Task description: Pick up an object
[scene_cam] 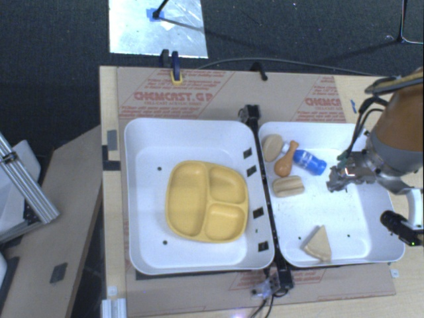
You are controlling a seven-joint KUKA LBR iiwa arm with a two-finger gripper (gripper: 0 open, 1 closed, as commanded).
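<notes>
- Right bin [371,244], upper left area: blue bottle [309,161] lying on its side, a chicken drumstick [285,159] just beside it, a pale bread roll [271,147] at the far corner.
- Hot dog bun [288,187] lies below the drumstick; a wedge-shaped sandwich piece [318,244] sits near the front wall, well apart.
- Gripper [339,177] hangs over the right bin, just right of the bottle; nothing seen between the fingers; opening: cannot tell.
- Left bin [149,244] holds a yellow divided plate [205,201].
- Both bins rest on the counter [199,88].
</notes>
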